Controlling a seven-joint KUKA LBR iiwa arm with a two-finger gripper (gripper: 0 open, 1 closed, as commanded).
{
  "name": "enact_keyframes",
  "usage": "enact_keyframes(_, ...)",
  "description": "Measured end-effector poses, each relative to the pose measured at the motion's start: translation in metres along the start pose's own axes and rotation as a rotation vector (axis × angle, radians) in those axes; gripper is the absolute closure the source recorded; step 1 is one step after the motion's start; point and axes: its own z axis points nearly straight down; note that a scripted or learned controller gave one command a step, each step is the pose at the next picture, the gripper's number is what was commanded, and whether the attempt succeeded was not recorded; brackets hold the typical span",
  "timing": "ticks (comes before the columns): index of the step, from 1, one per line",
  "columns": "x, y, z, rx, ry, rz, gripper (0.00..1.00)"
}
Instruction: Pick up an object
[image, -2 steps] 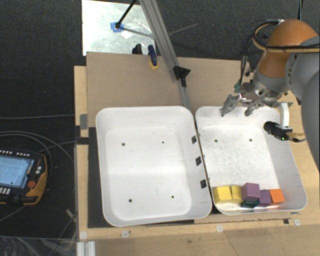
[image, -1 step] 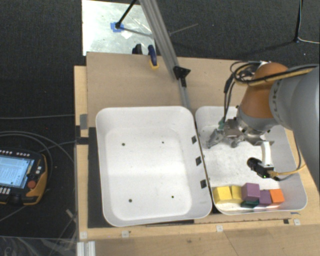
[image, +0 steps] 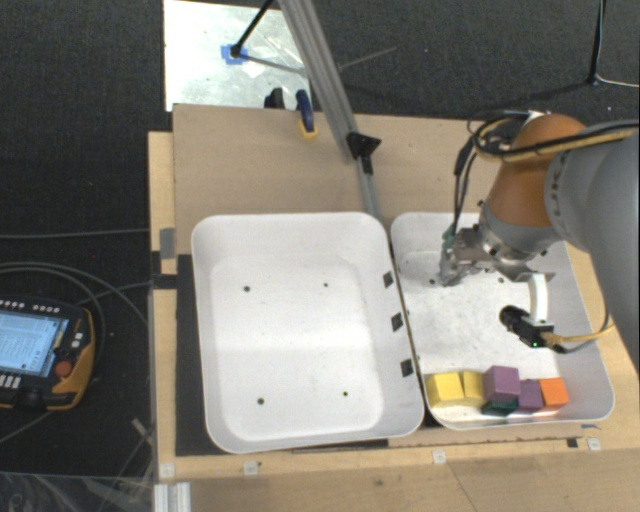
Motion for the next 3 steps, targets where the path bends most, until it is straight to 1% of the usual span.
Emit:
enact_keyframes(1,0.064,-0.045,-0.092,-0.002,0.003,-0.013,1.0)
enact_keyframes(2,0.084,0.031,-0.087,-0.002,0.001,-0.013,1.0)
enact_keyframes(3,0.148,-0.005,-0.122,0.003,0.004,-0.017,1.0)
